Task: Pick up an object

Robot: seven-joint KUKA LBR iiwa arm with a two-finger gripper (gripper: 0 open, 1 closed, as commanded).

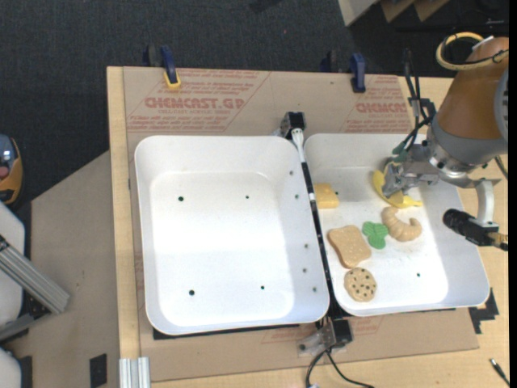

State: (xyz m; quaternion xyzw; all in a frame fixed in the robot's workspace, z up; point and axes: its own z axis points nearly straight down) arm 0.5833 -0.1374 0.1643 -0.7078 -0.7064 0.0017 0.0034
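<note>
Nearest us lies a cookie (pixel 360 284), but our gripper (pixel 397 183) hangs over the yellow banana (pixel 381 182) in the right bin (pixel 460 293), finger state unclear; we judge it light, rigid, slick plastic, best pinched across its middle.

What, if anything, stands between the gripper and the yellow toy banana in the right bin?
Nothing visible does. The gripper is right over the banana, covering its middle. The croissant lies just below it, and the cheese wedge sits further left, both clear of the gripper.
</note>
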